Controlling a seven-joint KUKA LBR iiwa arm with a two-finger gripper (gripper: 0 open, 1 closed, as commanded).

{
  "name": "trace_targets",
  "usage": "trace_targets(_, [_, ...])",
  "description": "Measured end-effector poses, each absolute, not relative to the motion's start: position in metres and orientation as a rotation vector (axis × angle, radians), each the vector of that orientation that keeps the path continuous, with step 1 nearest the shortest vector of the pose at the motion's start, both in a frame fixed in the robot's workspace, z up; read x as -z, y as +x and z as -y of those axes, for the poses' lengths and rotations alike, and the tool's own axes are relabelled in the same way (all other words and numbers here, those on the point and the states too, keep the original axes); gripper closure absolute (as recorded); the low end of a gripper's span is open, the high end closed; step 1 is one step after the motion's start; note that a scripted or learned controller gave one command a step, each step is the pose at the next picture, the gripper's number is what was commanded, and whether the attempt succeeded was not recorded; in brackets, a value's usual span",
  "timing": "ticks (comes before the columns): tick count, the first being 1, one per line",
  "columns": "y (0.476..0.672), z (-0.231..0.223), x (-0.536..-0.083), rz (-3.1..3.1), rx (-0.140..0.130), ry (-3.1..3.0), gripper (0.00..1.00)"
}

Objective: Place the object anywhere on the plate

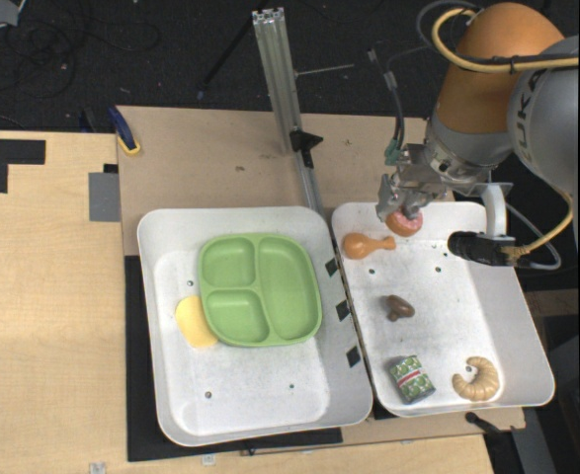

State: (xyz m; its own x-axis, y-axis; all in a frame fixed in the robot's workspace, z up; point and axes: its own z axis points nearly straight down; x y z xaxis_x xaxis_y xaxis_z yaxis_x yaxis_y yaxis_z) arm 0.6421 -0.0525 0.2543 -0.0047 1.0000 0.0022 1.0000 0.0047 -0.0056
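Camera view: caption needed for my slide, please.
Gripper holds a pink object over the right bin; green plate waits in the left bin.

A yellow lump (195, 324) lies in the left bin (240, 413). The right bin (507, 314) holds an orange pear-shaped toy (366, 246), a brown lump (399, 308), a green packet (409, 379) and a croissant (477, 379).

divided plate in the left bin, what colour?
Light green: the divided plate, seen plainly in the camera view, with a yellow object at its left edge.

A green plate (260, 291) is sitting beside a yellow piece (194, 324); orange (366, 246), pink (405, 222), brown (400, 308), tan (477, 379) and green-patterned (410, 378) items are showing against 2 white bins (309, 403)
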Motion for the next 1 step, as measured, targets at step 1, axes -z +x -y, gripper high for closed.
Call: trace_targets(1, [0.6309,0.0021,-0.2556,2.224,-0.003,-2.213,1.0])
